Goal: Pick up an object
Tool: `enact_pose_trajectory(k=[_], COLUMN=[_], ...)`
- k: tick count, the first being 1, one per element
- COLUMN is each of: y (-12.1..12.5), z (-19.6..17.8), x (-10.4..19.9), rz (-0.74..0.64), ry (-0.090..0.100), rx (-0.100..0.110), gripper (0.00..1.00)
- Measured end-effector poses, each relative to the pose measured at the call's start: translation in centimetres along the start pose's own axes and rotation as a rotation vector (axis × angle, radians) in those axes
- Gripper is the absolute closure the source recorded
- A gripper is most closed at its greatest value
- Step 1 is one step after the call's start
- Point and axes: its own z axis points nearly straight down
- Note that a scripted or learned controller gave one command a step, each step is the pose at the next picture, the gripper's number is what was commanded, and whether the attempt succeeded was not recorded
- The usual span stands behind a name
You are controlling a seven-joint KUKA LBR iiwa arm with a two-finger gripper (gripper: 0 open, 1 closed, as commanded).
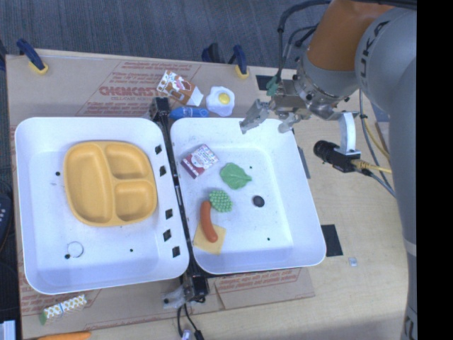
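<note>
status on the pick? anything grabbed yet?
Done: nothing picked yet. The gripper is open with nothing between its fingers, at the right bin's far rim. In hand: only the approach. Left: the whole grab. The red packet, green leaf, green bumpy ball, sausage and yellow slice all lie on the bin floor. The yellow tray sits in the left bin.

single fixed camera above bench (354, 275), slanted downward, covering both bins (42, 275), arm (382, 41) entering right
</note>
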Motion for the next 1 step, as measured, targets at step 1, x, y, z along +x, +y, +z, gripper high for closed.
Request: enact_pose_trajectory(k=[1], y=[-6.21], z=[19.06], x=[3.52], rz=[0.058], ry=[0.001], rx=[0.001], gripper=[0.0])
